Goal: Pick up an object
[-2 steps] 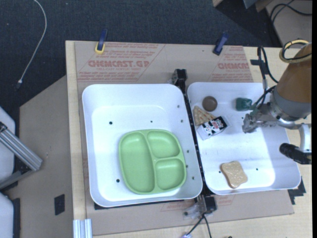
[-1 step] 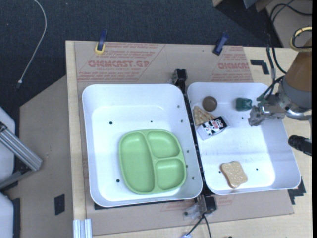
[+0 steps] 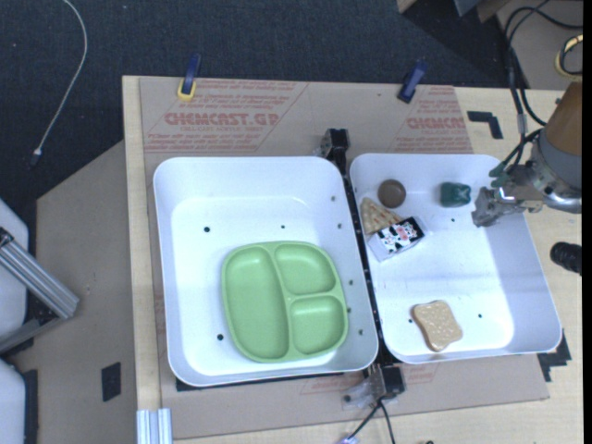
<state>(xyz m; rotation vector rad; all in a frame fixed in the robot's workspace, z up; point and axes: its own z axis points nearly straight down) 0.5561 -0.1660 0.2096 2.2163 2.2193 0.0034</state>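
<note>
White bins sit side by side on a brown board (image 3: pixel 277 109). The left bin (image 3: pixel 185 248) holds a green plate (image 3: pixel 282 301) with three parts. It lies toward 5 o'clock in that bin.

The right bin (image 3: pixel 499 285) has five small things in it. A brown ball (image 3: pixel 392 193) sits at about 11 o'clock. Just under it, touching or almost touching, is a tan wedge (image 3: pixel 375 216) like a bit of bread. Right beside the wedge, toward 5 o'clock from it, lies a black and white card (image 3: pixel 398 237), tilted. A small dark green toy (image 3: pixel 454 193) sits near 12 o'clock, a little apart from the ball. A piece of toy toast (image 3: pixel 437 325) lies near 6 o'clock, well apart from the rest.

The grey arm comes in at 3 o'clock. Its gripper (image 3: pixel 487 207) is at the right bin's far right side, just beside the green toy but not touching it. Nothing is between its fingers. I cannot tell if the fingers are wide or narrow, as they are too small and blurry.

Two blue clips (image 3: pixel 412 80) hold the board at 12 o'clock.
</note>
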